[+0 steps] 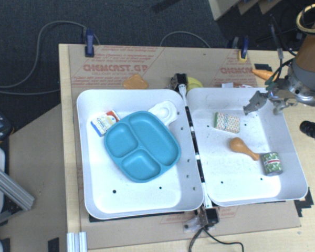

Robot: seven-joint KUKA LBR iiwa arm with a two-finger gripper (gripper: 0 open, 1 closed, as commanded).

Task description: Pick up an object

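The grey two-finger gripper (263, 102) hangs over the right white bin's (252, 190) far corner, fingers seemingly spread around nothing. Below lie a green-patterned packet (227, 122), tan wooden maraca-like piece (243, 147) and green can (271, 164).

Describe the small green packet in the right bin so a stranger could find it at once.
Start at the right bin of the two white ones. Go to its near right corner: the green packet lies there, beside the tan wooden piece. It is dark green with red and white print, unlike the paler speckled packet farther back.
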